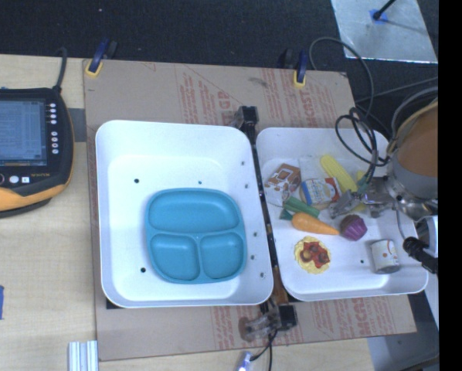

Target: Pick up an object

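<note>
1. Resting on a brown cardboard sheet (215, 91) are two shallow white bins, side by side, their inner edges touching along a black hinge strip.
2. Left bin (123, 161): holds one blue three-compartment plate (194, 234), lying flat, slightly toward the near side.
3. Right bin (347, 286): holds the loose items listed below.
4. Small brown-and-white carton (283, 180), near the bin's left wall, tilted.
5. Yellow corn cob (338, 172), toward the far side, lying at a slant.
6. White packet with blue and red print (317, 190), between carton and corn.
7. Green vegetable piece (299, 206), just above the carrot.
8. Orange carrot (314, 223), lying across the middle, tip pointing right.
9. Purple round vegetable (354, 226), just right of the carrot's tip.
10. Small pizza, yellow with red topping (314, 254), near the front, apart from the rest.
11. Grey tin can on its side (383, 255), at the right front.
12. Gripper (353, 201): low over the bin's middle, just above the carrot and purple vegetable; its metal parts blur together, so whether it is spread or closed cannot be told.
13. Arm (416, 153), grey with orange band, enters from the right with black cables looped above.
14. Teach pendant (22, 149), screen lit, on the bench left of the bins.
</note>
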Available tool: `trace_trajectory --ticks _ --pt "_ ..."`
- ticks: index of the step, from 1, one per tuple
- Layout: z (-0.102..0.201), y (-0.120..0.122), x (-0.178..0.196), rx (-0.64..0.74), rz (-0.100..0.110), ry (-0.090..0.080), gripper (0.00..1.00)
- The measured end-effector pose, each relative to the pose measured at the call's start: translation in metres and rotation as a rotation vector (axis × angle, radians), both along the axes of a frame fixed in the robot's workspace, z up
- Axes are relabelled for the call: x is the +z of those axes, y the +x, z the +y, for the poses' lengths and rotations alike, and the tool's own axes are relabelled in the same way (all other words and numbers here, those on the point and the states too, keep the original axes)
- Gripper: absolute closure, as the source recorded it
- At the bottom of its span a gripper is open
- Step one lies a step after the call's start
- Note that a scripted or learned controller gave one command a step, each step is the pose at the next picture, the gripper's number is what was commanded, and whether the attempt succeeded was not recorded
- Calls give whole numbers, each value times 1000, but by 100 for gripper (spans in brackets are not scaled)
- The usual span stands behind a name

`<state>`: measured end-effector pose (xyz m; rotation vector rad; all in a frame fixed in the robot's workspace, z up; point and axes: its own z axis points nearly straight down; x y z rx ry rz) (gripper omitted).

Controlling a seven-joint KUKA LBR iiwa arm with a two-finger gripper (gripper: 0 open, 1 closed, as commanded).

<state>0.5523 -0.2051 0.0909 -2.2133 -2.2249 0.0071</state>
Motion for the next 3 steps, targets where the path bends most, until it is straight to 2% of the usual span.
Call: trace_trajectory --ticks 1,2,3 --pt "18 71 1 -1 -4 2 0" --pt "-4 -18 9 0 -2 -1 0" --pt "-4 -18 20 3 -1 -1 100"
